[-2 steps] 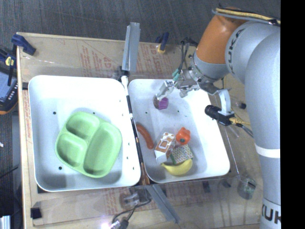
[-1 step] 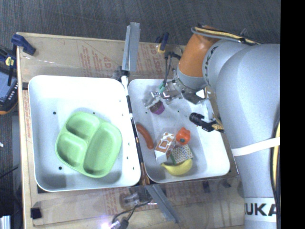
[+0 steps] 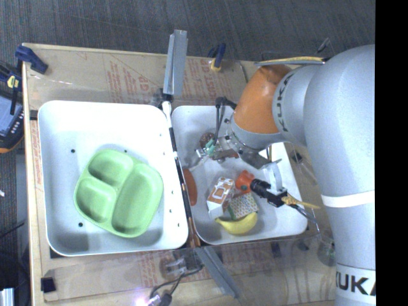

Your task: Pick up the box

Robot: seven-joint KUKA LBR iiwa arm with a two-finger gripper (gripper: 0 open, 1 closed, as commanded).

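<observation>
Camera view: looks down at a slant on a bench [image 3: 95, 75] of pale brown board with red print; a dark grey floor [image 3: 95, 11] lies beyond its far edge
Bench edge: one blue clamp [image 3: 30, 58] grips the far left corner; a second blue clamp [image 3: 218, 55] sits on the far edge; a grey metal bar [image 3: 175, 62] stands where the two bins meet
Left border: a yellow and black device [image 3: 9, 116] is cut off by the frame
Left bin [image 3: 54, 116]: white and shallow; a green plate [image 3: 119, 192] with three compartments lies flat in it
Right bin [image 3: 191, 123]: white; its right part is covered by the arm [image 3: 331, 126], grey with an orange band [image 3: 258, 107]
Box [image 3: 221, 193]: a small carton, white with orange print; it lies in the middle of the right bin, toward the near side; a banana [image 3: 238, 224] lies just beside it at the near wall; a patterned packet [image 3: 244, 205] touches its right side
Gripper [image 3: 210, 148]: low over the far part of the right bin, apart from the box; this part is small and blurred, so I cannot tell how far open it is, nor whether it holds something
Hard to make out: a brown-red oblong thing [image 3: 190, 187] lies against the left wall of the right bin; an orange thing [image 3: 243, 181] lies right of the box, partly hidden
</observation>
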